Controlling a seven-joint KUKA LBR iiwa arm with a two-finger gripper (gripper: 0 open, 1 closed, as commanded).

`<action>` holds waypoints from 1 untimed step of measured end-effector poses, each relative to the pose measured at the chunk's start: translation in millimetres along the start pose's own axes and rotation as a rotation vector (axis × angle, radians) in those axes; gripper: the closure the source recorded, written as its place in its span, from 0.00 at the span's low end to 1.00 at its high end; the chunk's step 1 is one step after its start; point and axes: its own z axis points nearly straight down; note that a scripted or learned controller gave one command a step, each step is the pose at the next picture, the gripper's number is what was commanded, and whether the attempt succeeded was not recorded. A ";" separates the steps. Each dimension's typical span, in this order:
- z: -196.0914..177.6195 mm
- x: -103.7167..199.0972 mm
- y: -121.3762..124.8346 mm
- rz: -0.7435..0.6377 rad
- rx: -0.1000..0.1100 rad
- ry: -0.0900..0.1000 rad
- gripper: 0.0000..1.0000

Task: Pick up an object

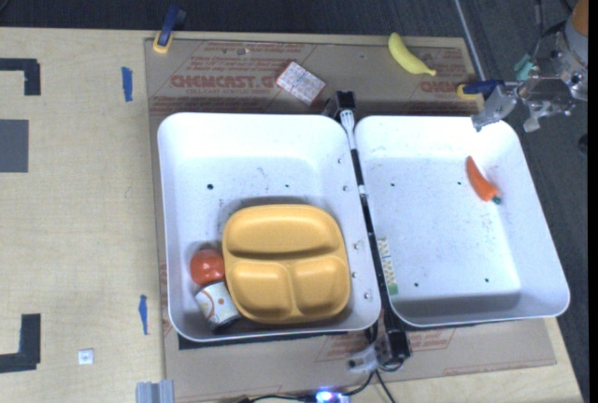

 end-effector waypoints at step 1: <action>172.4 16.0 -32.2 0.000 -0.001 0.000 0.00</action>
